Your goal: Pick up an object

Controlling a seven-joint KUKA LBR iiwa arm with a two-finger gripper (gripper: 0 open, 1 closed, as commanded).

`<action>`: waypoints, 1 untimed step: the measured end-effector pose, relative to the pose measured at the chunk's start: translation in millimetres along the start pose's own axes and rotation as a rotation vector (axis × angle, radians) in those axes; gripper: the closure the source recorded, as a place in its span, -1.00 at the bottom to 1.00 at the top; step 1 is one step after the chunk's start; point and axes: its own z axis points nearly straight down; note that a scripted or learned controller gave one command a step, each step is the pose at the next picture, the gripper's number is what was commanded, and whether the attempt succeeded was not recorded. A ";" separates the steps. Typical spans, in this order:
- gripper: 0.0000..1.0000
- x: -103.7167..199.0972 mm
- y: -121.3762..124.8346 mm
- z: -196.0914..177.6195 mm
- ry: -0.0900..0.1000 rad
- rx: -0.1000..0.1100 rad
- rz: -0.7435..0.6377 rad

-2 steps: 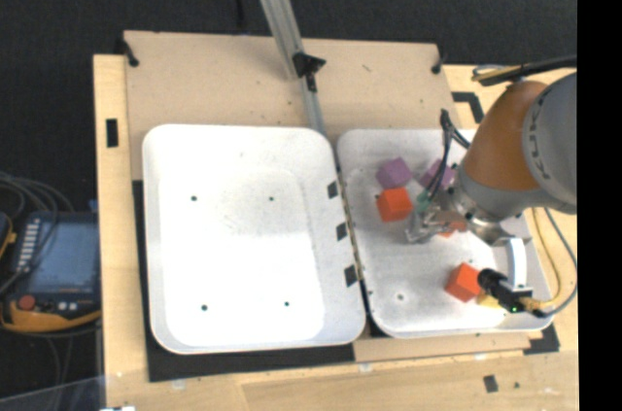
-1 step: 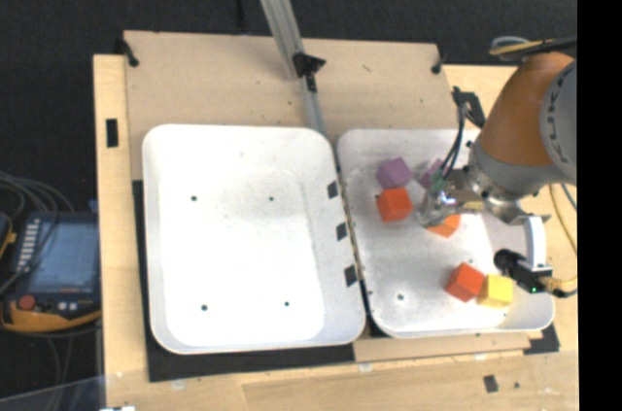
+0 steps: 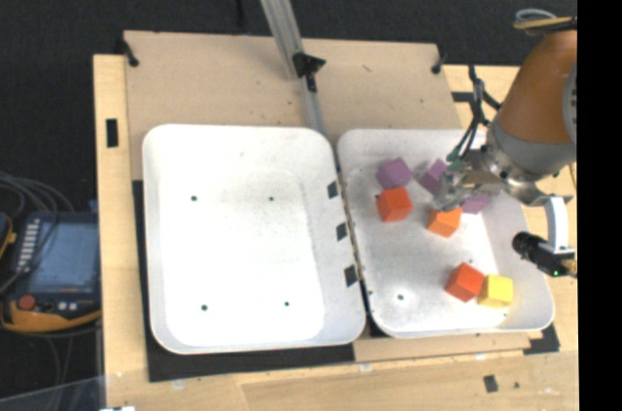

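1. Over the right bin [image 3: 384, 317], the tool [image 3: 451, 195] hangs low among the blocks; its fingers are too blurred and too hidden by the wrist to tell whether they are spread, pressed together or pinching anything.
2. Just below the tool lies a small orange block [image 3: 444, 222], touching it or nearly so; I cannot tell which.
3. Left of the tool sits a purple block [image 3: 433, 174], and another purple block [image 3: 476, 202] peeks out at its right, partly covered by the arm.
4. Further left, a purple cube [image 3: 394, 172] rests just above an orange cube [image 3: 394, 203]; the two look as if they touch.
5. Toward the near right corner of the same bin, an orange-red cube [image 3: 465, 282] stands against a yellow cube [image 3: 497, 290].
6. Above the tool, the grey arm with its orange band [image 3: 542, 93] comes in from the right.
7. Beside the right bin lies the left bin [image 3: 243, 234], the two rims meeting along the middle.
8. Both bins rest on the tabletop [image 3: 224, 79], and a slanted metal rail [image 3: 277, 1] runs up from its far edge.
9. Off the left edge of the tabletop, a handheld control pad [image 3: 53, 263] with a screen lies by some cables.
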 end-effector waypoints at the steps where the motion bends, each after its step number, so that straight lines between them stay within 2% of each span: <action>1: 1.00 50.8 12.4 -16.8 0.003 0.003 -0.005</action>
